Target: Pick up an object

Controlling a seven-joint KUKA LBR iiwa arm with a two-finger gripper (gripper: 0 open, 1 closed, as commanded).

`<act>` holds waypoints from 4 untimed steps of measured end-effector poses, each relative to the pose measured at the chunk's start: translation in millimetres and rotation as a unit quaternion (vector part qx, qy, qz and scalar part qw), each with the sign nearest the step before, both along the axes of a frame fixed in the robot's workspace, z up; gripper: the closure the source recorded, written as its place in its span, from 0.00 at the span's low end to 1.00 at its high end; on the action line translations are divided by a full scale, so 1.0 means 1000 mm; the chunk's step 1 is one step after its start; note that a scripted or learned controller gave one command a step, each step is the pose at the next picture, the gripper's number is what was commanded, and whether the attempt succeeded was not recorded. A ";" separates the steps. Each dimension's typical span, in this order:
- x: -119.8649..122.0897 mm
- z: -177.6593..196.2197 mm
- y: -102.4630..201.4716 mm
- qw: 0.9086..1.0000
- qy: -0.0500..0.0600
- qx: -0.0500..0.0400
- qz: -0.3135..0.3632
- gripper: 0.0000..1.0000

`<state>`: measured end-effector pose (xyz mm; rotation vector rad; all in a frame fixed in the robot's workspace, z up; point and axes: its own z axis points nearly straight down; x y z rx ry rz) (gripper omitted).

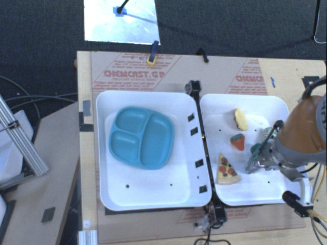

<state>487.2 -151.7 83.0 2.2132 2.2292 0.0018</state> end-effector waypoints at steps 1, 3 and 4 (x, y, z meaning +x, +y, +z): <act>0.038 0.108 0.108 1.000 -0.007 0.001 0.005 1.00; -0.001 0.101 0.086 1.000 0.000 0.000 -0.003 1.00; 0.000 0.101 0.085 1.000 -0.001 0.000 -0.003 1.00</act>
